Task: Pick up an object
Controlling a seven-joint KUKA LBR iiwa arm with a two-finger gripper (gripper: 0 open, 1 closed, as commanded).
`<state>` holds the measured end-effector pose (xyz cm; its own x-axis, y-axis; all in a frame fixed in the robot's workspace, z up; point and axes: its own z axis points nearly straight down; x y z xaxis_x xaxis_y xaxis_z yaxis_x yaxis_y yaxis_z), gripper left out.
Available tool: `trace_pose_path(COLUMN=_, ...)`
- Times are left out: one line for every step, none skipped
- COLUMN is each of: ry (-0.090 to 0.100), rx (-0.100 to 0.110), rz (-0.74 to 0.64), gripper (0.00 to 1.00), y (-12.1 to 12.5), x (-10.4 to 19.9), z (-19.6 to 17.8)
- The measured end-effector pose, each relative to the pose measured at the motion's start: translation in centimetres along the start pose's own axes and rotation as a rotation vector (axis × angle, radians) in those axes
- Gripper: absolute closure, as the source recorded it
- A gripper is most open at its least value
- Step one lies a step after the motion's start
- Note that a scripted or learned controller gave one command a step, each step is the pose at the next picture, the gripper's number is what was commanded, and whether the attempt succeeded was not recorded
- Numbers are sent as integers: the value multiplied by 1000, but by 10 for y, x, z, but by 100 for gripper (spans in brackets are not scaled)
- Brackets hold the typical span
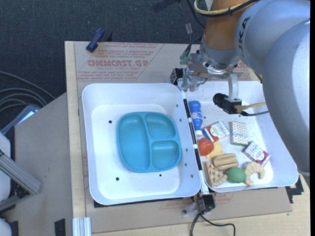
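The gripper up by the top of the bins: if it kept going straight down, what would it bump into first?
Probably the rim where the two white bins meet. The gripper hangs over the top end of that divider, just above the blue bottle. Depth is hard to judge from this slant, so it might touch the bottle's cap instead.

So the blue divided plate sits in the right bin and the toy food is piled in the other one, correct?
Not quite. The camera view shows the blue divided plate in the left bin; the toy food is piled in the other one, the right bin.
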<state>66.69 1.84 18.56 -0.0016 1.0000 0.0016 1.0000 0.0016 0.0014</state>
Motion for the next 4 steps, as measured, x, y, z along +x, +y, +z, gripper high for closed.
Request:
trace_pose_path(ry=-1, rx=2, rz=1, gripper=0, y=0, x=-1, z=1)
trace_pose_path(ry=-2, rx=1, rz=2, gripper=0, y=-1, x=-53, z=1)
trace_pose_path(ry=-1, rx=5, rz=3, gripper=0, y=-2, x=-113, z=102)
trace_pose_path(ry=-1, rx=1, rz=3, gripper=100, y=0, x=-112, z=90)
